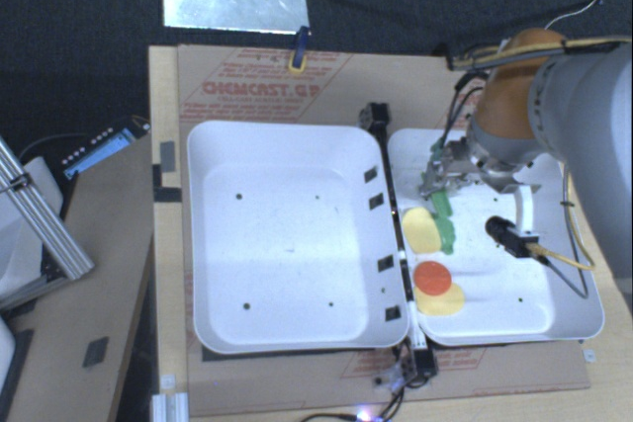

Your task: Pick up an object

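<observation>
In the right bin (514,306) several small objects lie near the left wall. A pale yellow piece (420,230) lies beside a narrow green piece (444,226). Below them an orange-red disc (432,278) rests partly on a yellow disc (444,300). My gripper (439,181) hangs low over the bin's upper left part, directly above the top end of the green piece. Whether it touches the green piece is unclear. The grey arm with its orange band (506,104) comes in from the right.
The left bin (213,242) lies alongside, and a black clip-lined divider (394,232) runs between the two bins. A black cable attachment (508,236) and a yellow wire (566,262) hang over the right bin's middle.
</observation>
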Robot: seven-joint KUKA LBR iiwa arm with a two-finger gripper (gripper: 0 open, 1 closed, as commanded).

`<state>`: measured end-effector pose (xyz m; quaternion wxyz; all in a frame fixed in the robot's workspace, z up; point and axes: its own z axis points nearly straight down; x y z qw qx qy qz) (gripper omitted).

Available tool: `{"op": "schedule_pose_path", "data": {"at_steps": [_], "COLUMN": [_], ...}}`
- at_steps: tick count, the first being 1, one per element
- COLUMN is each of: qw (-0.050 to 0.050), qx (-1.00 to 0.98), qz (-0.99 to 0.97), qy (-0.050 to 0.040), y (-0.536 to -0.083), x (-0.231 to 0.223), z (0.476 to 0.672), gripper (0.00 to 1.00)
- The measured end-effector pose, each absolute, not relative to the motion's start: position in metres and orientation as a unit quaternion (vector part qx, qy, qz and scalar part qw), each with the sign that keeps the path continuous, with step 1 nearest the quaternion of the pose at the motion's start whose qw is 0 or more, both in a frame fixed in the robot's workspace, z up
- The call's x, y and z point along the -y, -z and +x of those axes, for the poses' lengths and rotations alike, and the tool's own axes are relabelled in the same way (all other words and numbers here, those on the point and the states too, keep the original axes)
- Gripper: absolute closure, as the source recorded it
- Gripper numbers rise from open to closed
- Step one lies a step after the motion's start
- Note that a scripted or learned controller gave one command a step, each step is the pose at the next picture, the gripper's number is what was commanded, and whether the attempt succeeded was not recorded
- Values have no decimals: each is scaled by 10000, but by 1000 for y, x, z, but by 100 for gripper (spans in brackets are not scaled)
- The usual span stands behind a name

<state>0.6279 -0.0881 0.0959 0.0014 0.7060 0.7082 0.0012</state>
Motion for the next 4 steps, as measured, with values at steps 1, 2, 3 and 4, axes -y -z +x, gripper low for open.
{"op": "schedule_pose_path", "data": {"at_steps": [1,2,3,4], "qw": [1,9,9,9], "qx": [-7074,-7080,-7096,-7117], "qz": [7068,7062,7046,7025], "qy": [-2,-11,-20,-30], "y": [-103,-116,-188,-185], "x": [85,84,34,-56], "z": [620,619,578,623], "gripper": [100,100,100,100]}}
